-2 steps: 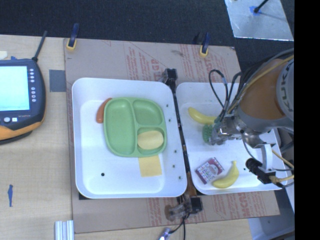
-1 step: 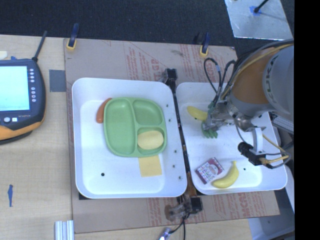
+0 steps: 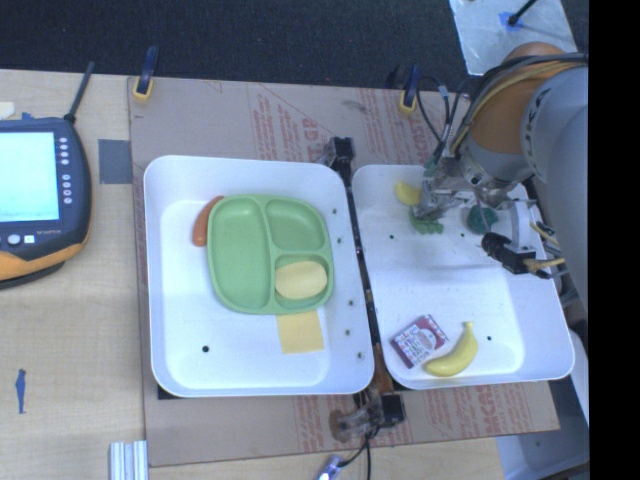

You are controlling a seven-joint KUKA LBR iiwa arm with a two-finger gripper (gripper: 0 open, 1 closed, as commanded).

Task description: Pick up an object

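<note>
Arm (image 3: 530,98) enters from the right and bends down over the far end of the right bin (image 3: 500,298). Gripper (image 3: 436,206) is low there, at a small green thing (image 3: 430,224) and just beside a small yellow piece (image 3: 406,193) that lies close to the bin's far left corner. Whether the gripper is open, closed or holding anything: cannot tell, since wrist hardware and cables cover the tip from this slanted overhead angle. The green thing looks to be touching the tip or directly under it, so it is the likely target, but that is a judgement only.

Other candidates in the right bin: a banana (image 3: 452,353) at the near edge, with a small red packet (image 3: 419,339) just beside it on the left. Both lie well apart from the gripper and flat on the bin floor.

Left bin (image 3: 170,268) holds a green divided plate (image 3: 262,253) with a pale yellow lump (image 3: 301,279) in its near right compartment. A flat yellow square (image 3: 301,332) lies against the plate's near edge, and an orange-red piece (image 3: 203,222) shows past its far left rim.

Placement reads as a loose scatter for grasp trials. The corner position leaves little room beside the wall, so a slip there seems plausible.
</note>
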